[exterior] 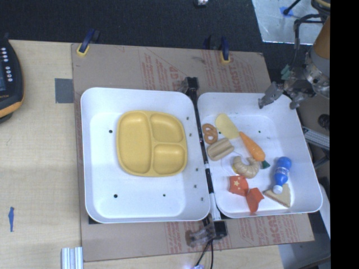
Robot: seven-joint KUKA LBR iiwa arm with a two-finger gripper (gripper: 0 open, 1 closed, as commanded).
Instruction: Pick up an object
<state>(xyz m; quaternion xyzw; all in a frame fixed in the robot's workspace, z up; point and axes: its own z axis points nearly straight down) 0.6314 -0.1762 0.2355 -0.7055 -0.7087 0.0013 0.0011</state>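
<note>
Gripper [279,98] spread open, gripping nothing — poised over the top right corner of the right bin [291,129]. Below it, scattered in that bin: pretzel [210,132], hot dog [219,148], carrot [252,146], blue bottle [281,170], red pieces [245,190] near the front. Yellow divided plate [151,143] lying in the left bin [101,167] — well apart from the gripper.

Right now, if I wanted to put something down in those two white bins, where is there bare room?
Left bin: a bare band rings the yellow tray, widest along the near edge. Right bin: the far right corner, beyond the carrot, is bare; the end effector hovers above it. From pretzel to bottle it is crowded.
</note>
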